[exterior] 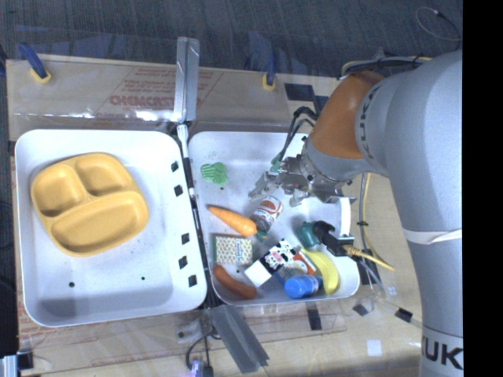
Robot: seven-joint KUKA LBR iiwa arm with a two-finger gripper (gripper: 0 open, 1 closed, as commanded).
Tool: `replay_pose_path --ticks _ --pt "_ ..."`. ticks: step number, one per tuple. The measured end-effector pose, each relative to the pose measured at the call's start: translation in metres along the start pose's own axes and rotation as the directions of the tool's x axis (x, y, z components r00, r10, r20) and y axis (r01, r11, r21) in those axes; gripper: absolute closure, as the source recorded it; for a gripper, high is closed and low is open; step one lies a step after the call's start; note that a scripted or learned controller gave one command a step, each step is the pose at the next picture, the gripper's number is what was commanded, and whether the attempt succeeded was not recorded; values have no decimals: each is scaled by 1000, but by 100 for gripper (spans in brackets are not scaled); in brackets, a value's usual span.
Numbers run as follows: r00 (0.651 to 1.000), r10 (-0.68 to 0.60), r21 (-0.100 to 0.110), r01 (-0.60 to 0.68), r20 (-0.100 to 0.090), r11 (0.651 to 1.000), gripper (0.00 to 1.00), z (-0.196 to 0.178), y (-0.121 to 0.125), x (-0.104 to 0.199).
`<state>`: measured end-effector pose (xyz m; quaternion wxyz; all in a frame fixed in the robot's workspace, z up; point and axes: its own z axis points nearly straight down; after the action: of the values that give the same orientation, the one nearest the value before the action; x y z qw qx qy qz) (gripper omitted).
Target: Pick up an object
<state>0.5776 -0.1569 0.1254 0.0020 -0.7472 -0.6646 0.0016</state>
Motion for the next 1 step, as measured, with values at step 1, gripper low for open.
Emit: replay_pose_path --ticks 1 --pt "996 -87 -1 87 -1 996 0 34 1 -16"
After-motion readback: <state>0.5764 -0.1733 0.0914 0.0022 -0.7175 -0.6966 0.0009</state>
